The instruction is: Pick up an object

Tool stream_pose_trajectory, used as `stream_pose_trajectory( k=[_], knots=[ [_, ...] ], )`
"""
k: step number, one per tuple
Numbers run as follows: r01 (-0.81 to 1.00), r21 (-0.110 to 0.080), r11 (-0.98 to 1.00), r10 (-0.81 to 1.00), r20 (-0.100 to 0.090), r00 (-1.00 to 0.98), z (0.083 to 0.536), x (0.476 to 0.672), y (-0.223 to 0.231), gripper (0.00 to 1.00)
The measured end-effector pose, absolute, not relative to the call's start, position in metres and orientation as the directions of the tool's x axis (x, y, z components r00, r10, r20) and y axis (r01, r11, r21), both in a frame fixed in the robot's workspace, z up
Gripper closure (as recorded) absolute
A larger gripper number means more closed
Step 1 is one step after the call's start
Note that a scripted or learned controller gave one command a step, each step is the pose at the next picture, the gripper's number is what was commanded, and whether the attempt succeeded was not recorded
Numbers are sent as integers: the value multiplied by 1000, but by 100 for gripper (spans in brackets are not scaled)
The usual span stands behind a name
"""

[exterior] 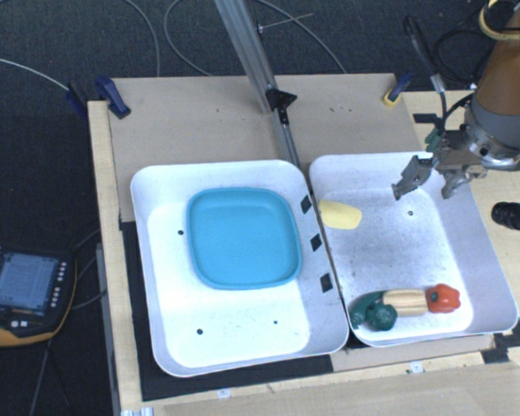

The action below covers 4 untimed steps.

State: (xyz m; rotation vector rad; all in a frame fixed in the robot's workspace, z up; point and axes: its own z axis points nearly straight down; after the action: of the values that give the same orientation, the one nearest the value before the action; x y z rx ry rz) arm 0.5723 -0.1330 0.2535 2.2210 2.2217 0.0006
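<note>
The tool [430,180] hangs over the far right corner of the right bin [381,252], its two dark fingers spread apart with nothing between them. From where I stand it looks well above the bin floor, not yet down among the things.

There are a few candidates for picking. Nearest is a pale yellow piece [340,214], lying to the tool's left and a little nearer the front, close against the bin's left wall. Further off, toward the front edge of the same bin, three things lie in a row touching one another: a dark green lump [374,314], a tan stick [405,302] and a red piece [443,298]. Well off to the tool's left, in the other bin [163,279], sits a blue tray [242,237], flat and broad, a poor match for two narrow fingers.

I would go for the yellow piece: it stands alone, so the fingers can come down on either side without knocking a neighbour. The catch is the wall beside it; the fingers should be turned so they close along the wall, not across it, or one will land on the rim. The front row is riskier, since closing on the stick may shove the green or red piece away.
</note>
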Motion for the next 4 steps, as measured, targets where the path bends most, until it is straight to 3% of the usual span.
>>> stream_pose_trajectory(
  k=[2,3,4],
  knots=[
    [1000,-3,0,1000,1,0,160,582,-131,0],
    [1000,-4,-1,1000,1,1,102,578,-139,0],
    [1000,2,0,1000,0,0,116,580,-139,100]
  ],
)
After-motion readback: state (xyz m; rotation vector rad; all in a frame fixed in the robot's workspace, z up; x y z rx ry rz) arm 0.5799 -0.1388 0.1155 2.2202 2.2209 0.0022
